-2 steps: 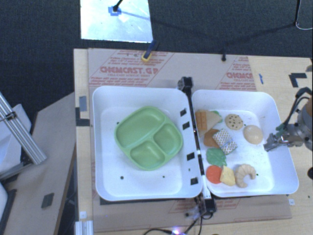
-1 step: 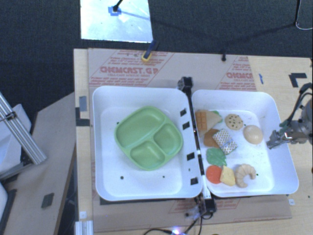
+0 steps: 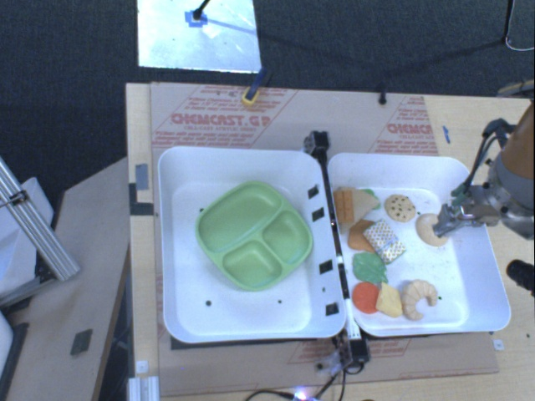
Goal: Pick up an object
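Over the right bin (image 3: 481, 307), the fingers (image 3: 444, 222) touch a pale ring-shaped piece (image 3: 428, 230); their opening is unclear.

left bin (image 3: 180, 224): holds tray (image 3: 254, 235), about centre, all three compartments bare
right bin (image 3: 476, 249): just right of left bin, walls touching along the middle
sandwich (image 3: 354, 203): right bin, far-left corner area
cookie (image 3: 400, 207): right of sandwich, apart
wrapped block (image 3: 384, 241): nearer than cookie, overlapping a flat piece (image 3: 359, 236) on its left
leaf (image 3: 369, 267): just in front of wrapped block
round slice (image 3: 365, 297): in front of leaf, near-left
wedge (image 3: 389, 301): touching round slice, right side
shrimp (image 3: 420, 297): right of wedge, near edge
ring piece (image 3: 431, 230): mid-right, under gripper (image 3: 445, 221)
arm: enters from right, over right bin's right wall
plate (image 3: 199, 23): floor, beyond bench, behind left bin
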`<act>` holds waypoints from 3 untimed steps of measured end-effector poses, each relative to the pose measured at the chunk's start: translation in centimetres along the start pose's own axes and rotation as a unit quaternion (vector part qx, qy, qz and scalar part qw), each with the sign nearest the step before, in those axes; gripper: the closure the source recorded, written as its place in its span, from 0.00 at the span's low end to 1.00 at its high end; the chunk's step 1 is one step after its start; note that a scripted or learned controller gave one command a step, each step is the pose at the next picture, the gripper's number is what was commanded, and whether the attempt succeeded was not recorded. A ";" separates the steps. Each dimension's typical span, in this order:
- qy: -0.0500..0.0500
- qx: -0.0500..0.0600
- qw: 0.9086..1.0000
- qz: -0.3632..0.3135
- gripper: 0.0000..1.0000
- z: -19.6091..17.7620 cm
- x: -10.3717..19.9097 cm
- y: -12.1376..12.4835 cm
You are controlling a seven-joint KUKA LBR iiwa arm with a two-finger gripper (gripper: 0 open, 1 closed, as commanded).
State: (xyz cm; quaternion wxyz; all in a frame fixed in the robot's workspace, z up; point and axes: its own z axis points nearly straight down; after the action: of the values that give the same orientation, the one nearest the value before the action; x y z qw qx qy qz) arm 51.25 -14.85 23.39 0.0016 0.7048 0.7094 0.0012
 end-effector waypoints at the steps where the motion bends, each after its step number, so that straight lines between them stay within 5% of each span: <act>1: 0.000 0.000 1.000 -0.001 1.00 -0.8 4.1 2.5; 3: 0.001 0.001 1.000 -0.001 1.00 0.5 13.4 7.7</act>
State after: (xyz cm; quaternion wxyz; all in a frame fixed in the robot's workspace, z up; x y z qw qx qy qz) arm 58.85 -1.41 22.93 0.0008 0.7039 0.7103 0.0012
